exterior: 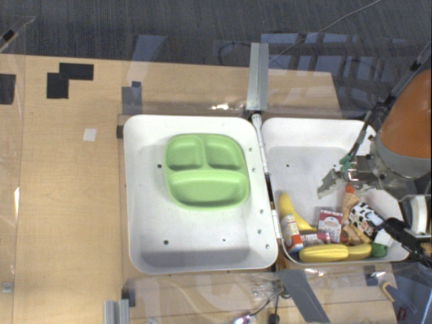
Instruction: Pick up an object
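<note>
Desk: one, bearing two white bins side by side, so picks can go from one to the other.
Left bin: one green divided plate, three compartments, lying flat in the middle.
Right bin: the pickable clutter, heaped in the near right corner, far half bare.
Arm: one, reaching in from the right, hanging above that heap.
Fingers: pointing down over the bin floor, nothing between them; apart or together, I cannot tell.
Heap count: two bananas, one corn cob, one red box, one cow-patterned carton.
</note>
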Controlling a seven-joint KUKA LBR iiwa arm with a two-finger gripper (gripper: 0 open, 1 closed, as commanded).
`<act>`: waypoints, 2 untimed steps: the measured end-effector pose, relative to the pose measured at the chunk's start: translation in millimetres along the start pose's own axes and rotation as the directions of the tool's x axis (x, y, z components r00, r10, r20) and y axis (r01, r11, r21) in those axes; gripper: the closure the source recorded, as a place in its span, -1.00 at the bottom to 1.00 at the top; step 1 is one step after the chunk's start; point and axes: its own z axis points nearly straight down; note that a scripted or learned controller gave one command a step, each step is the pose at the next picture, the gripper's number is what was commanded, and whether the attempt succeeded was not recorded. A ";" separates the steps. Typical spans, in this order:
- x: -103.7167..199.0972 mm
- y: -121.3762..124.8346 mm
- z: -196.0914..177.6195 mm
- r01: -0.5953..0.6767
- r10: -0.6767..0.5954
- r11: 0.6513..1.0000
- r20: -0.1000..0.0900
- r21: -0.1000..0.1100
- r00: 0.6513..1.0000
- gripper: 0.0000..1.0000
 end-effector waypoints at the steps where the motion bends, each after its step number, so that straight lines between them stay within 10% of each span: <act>1: 45.0 2.8 15.0 0.017 -0.017 1.000 0.000 -0.002 1.000 -1.00; 2: 41.6 30.8 -74.7 0.046 -0.046 0.999 0.001 -0.003 0.999 -1.00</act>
